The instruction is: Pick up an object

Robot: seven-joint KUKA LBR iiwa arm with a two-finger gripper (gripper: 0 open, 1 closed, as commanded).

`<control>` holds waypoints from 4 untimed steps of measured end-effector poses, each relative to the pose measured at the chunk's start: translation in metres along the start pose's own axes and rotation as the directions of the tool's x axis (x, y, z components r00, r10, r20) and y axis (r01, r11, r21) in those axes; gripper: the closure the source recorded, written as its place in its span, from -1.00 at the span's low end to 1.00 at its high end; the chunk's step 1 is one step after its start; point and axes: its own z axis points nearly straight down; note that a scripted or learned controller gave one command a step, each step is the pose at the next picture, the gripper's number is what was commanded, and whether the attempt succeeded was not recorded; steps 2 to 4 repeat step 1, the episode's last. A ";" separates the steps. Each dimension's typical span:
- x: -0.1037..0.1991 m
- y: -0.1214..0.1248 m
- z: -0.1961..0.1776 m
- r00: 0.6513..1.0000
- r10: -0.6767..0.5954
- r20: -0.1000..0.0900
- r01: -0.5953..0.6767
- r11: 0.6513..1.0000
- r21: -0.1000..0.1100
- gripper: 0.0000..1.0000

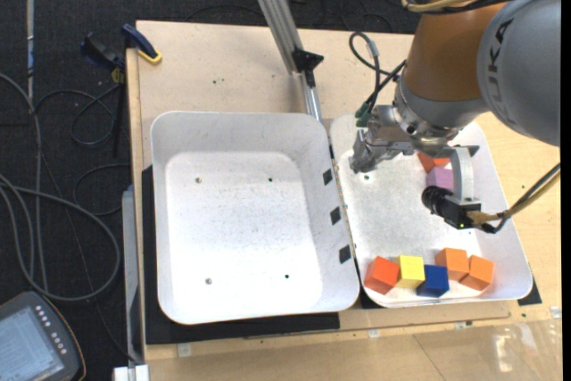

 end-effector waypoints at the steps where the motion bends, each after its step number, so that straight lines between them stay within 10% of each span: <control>1: 0.061 -0.015 0.003 1.000 0.000 0.001 0.000 1.000 0.001 1.00; 4: 0.061 -0.015 0.003 1.000 0.000 0.001 0.000 1.000 0.001 1.00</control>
